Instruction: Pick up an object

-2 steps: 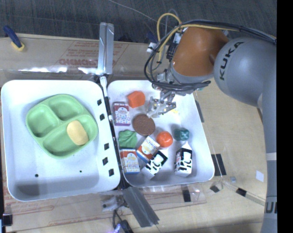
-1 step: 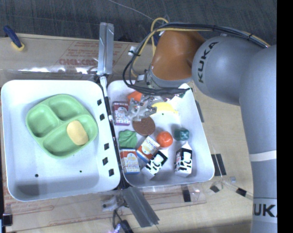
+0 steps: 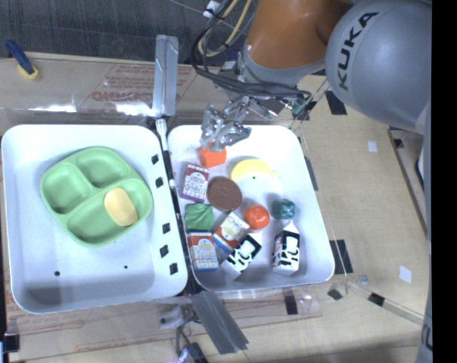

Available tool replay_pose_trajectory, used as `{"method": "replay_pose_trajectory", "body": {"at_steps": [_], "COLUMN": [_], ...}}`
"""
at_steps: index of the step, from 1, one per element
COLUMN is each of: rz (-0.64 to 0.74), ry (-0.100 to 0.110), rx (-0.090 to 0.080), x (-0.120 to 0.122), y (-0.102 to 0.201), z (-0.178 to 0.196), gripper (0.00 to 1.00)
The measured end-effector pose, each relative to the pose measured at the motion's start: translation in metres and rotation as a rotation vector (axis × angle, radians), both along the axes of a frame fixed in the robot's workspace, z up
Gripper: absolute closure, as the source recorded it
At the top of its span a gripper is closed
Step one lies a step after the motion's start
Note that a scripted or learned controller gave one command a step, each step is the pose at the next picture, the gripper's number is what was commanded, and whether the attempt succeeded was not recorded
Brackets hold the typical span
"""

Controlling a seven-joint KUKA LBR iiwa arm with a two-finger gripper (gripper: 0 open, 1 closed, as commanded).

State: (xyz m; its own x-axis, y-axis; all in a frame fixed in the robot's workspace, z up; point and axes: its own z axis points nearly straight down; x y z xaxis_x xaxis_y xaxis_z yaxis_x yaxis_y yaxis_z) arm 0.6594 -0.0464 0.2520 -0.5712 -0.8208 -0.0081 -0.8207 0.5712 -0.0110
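**Gripper on orange piece in crowded right bin**

The gripper (image 3: 216,141) pinches a small orange object (image 3: 212,156) at the right bin's (image 3: 312,203) far edge. Just beside it lie a yellow piece (image 3: 253,169), brown disc (image 3: 225,193) and small carton (image 3: 195,182). Cables blur the fingers' outline.

Green plate (image 3: 83,190) — yellow lump (image 3: 122,206); black-and-white cartons (image 3: 287,250).

White bins (image 3: 17,225) smooth glossy plastic; green divided plate (image 3: 77,195) matt plastic; bench (image 3: 365,203) pale wood, flat finish; arm shell (image 3: 380,59) smooth grey, orange band (image 3: 289,21) glossy.
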Motion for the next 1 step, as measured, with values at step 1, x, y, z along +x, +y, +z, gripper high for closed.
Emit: {"method": "replay_pose_trajectory", "body": {"at_steps": [1], "rz": [0.045], "ry": [0.009], "rx": [-0.001], "x": [-0.0019], "y": [-0.0461], "z": [0.0009], "gripper": [1.0]}}
